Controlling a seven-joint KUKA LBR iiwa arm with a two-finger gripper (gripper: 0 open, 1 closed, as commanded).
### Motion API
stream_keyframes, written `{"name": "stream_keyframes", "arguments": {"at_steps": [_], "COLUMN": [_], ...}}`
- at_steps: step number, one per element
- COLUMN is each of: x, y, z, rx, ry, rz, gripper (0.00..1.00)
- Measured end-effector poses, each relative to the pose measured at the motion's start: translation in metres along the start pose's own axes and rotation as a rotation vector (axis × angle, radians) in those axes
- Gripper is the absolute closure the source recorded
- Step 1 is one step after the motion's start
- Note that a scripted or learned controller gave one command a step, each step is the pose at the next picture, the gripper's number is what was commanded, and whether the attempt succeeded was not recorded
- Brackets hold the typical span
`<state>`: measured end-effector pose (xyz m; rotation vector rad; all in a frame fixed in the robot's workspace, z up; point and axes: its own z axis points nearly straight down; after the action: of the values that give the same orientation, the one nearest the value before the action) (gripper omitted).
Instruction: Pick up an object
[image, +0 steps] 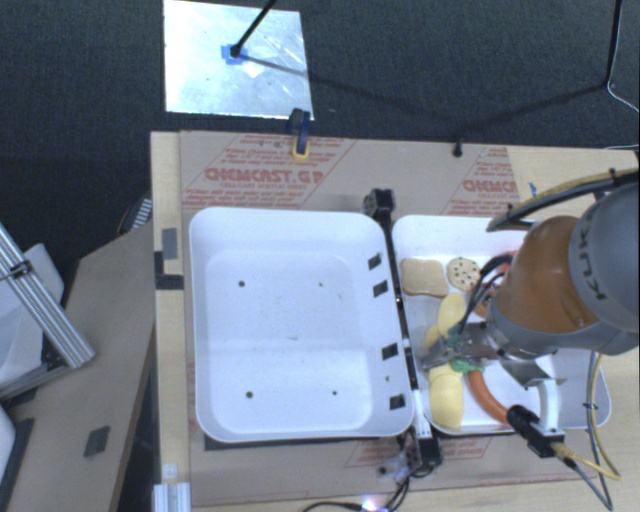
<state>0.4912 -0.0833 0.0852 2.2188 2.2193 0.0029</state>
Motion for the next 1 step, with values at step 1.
{"name": "stream_keyframes", "arguments": {"at_steps": [1], "x": [-0.0019], "y": [0.0037], "z": [-0.0142], "rx": [-0.010], "ry": [-0.003], "rz": [0.001], "gripper": [1.00]}}
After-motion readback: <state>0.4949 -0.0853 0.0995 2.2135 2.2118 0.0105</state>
